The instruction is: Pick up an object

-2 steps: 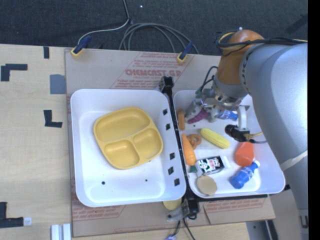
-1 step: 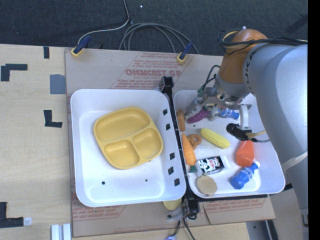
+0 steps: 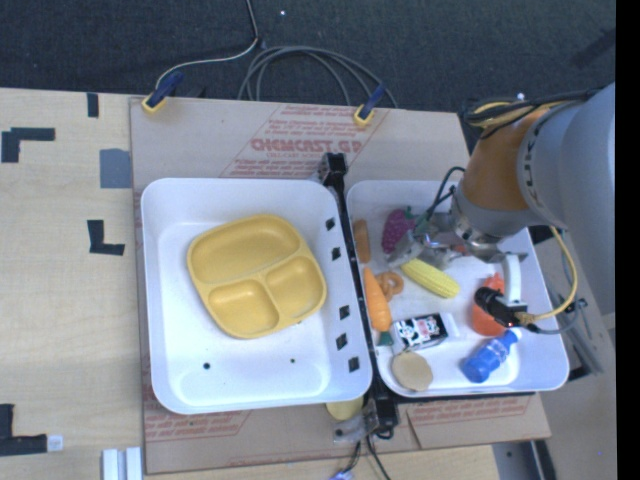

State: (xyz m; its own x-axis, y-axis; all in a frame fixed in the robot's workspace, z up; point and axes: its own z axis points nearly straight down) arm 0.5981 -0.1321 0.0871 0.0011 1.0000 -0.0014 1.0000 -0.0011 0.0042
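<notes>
At the near edge of the right bin (image 3: pixel 545 373) lie a tan round disc (image 3: pixel 411 371) and a blue bottle (image 3: pixel 488 358), with a black-and-white carton (image 3: pixel 420 331) just behind them. An orange carrot (image 3: pixel 376 300) lies along the left wall. Farther in, the yellow corn cob (image 3: pixel 430 278) lies just below the gripper (image 3: pixel 432 244), close to touching it. How the gripper is set cannot be told. Purple grapes (image 3: pixel 397 227) sit just left of it. The left bin (image 3: pixel 165 268) bears a yellow divided tray (image 3: pixel 256 274).

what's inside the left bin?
The left bin holds one yellow divided tray with three compartments, nothing in them. Whatever lies under the tray is covered, so it can't be seen.
</notes>
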